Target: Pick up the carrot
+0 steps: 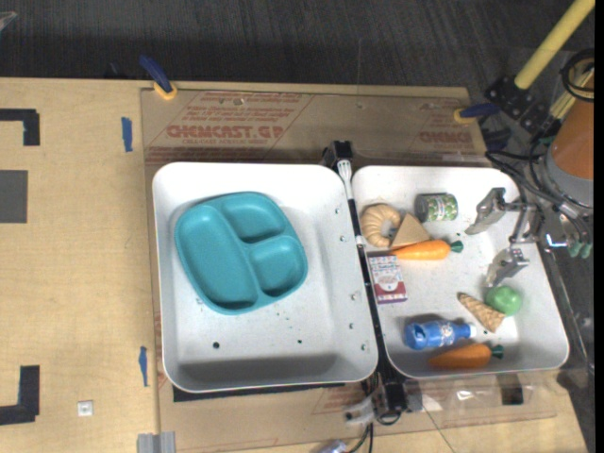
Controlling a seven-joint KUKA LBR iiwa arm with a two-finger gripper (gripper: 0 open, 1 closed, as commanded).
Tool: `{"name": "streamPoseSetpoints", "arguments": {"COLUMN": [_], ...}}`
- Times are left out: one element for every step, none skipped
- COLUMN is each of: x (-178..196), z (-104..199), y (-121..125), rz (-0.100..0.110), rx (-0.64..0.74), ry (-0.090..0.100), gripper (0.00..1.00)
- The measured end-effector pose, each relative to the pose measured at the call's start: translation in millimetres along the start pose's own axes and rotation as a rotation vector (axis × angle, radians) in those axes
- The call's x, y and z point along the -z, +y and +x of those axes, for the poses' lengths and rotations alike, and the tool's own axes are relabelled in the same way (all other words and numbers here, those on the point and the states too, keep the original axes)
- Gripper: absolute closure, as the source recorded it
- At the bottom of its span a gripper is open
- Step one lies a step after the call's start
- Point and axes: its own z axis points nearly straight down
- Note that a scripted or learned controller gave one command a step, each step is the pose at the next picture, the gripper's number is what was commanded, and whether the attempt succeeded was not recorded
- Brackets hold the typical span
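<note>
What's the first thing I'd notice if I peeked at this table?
Probably the big blue plate with three sections, sitting in the left bin. Next, the jumble in the right bin: an orange carrot near the middle, a second carrot at the front edge beside a blue bottle, and a green can at the back. The robot's metal tool hangs over that bin's right side.

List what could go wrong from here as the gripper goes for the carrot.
1. There are two carrots: one mid-bin and one at the near wall, so the arm may pick either.
2. The mid-bin carrot touches a tan wedge beside a croissant; the open gripper could nudge or grab those instead.
3. The near carrot lies against the bin wall and a blue bottle, leaving little finger room.
</note>
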Motion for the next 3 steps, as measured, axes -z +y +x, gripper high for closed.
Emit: {"name": "streamPoseSetpoints", "arguments": {"x": [-109,-112,-98], "z": [-59,-26,-31], "y": [26,64,65], "rz": [0.003,-0.001,0.001], "rx": [0.053,0.032,0.035], "ry": [-0.012,-0.006,-0.021], "gripper": [0.0,0.0,1.0]}}
